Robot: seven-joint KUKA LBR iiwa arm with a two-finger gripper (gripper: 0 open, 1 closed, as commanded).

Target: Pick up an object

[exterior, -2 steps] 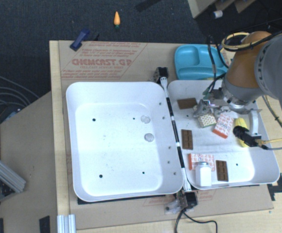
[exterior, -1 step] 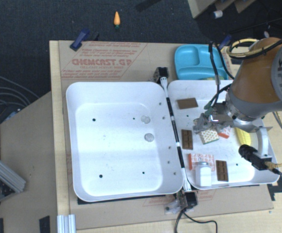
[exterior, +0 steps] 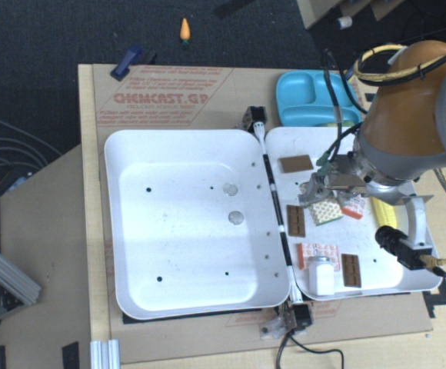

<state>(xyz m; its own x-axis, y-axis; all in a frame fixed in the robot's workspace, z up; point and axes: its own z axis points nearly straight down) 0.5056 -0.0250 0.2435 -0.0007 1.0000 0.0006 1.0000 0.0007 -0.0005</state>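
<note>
Grey metal fingertips of the gripper [exterior: 321,192] hung low over the right bin [exterior: 419,279], apparently positioned for a descent onto the clutter there; whether they were spread or pressed together could not be determined. Nothing was visible between them. The likeliest target, a patterned packet [exterior: 327,211], lay just below the tips, touching or nearly so. A brown bar [exterior: 295,164] lay just beyond them, another brown bar [exterior: 295,221] beside the packet. Farther out lay a yellow object [exterior: 385,213] and a white bottle [exterior: 322,274].
</note>
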